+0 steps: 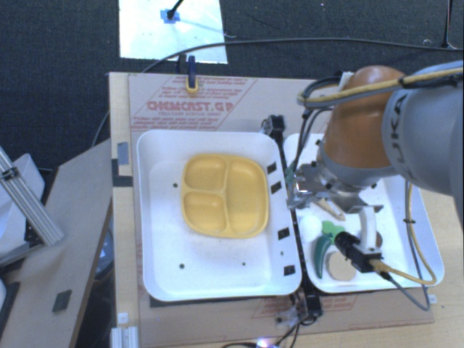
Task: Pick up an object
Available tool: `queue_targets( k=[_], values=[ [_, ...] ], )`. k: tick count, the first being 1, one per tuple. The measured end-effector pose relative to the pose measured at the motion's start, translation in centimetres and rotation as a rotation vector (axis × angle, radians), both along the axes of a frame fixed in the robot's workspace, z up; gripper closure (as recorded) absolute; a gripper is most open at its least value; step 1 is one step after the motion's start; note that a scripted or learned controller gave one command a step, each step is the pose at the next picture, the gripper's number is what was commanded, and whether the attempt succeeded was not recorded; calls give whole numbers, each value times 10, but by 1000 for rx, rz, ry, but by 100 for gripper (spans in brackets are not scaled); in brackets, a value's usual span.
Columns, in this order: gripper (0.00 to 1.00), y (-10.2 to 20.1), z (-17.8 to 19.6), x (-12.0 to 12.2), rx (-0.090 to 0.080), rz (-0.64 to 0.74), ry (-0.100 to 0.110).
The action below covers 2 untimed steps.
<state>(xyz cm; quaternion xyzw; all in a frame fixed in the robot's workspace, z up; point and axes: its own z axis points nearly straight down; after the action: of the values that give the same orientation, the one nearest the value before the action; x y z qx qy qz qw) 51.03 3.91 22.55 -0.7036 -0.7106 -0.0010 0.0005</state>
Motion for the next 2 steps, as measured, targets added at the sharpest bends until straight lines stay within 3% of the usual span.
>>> queue_targets(
  k=[1,2],
  values=[
    [100,55,-11,-2,0,1,2],
    [100,70,-10,0,-1,-2,0]
  ],
)
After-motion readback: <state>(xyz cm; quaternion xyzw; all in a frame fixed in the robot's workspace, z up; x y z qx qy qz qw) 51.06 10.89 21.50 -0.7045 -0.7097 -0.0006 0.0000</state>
